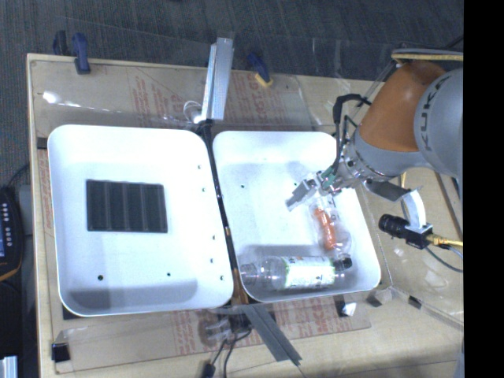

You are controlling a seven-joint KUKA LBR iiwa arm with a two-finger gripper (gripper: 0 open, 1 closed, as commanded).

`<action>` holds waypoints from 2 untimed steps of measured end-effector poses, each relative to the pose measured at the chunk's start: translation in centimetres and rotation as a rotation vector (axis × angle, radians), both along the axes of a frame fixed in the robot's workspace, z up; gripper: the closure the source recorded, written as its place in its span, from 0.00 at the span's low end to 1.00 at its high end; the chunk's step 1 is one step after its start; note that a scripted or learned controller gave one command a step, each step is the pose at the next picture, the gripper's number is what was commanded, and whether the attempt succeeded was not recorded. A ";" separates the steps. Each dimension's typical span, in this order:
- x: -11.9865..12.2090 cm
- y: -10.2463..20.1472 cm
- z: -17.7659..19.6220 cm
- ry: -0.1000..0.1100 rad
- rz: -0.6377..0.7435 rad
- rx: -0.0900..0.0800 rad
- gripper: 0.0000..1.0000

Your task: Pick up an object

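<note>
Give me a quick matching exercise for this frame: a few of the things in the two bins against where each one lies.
Things:
1. dark grey ribbed block
2. clear plastic bottle
3. orange-and-clear tube
4. gripper

Places:
A. lying along the right bin's near wall
B. above the middle of the right bin
C. flat in the left bin
D. by the right bin's right wall, just below the gripper

Pairs: 1-C, 2-A, 3-D, 4-B

Glossy white plastic bins [126, 144], clear bottle [295, 273]

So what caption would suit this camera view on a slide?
End effector over right bin holding a bottle and orange tube; left bin has a dark panel.
</note>
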State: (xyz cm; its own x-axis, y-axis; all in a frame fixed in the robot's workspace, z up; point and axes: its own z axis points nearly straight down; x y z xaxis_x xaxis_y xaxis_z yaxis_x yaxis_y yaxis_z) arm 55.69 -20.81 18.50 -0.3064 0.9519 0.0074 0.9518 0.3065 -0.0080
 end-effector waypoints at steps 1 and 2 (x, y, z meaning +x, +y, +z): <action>-0.1 0.0 -1.7 -0.005 0.022 -0.003 0.00; -0.2 -0.1 -1.1 -0.009 0.028 -0.005 0.00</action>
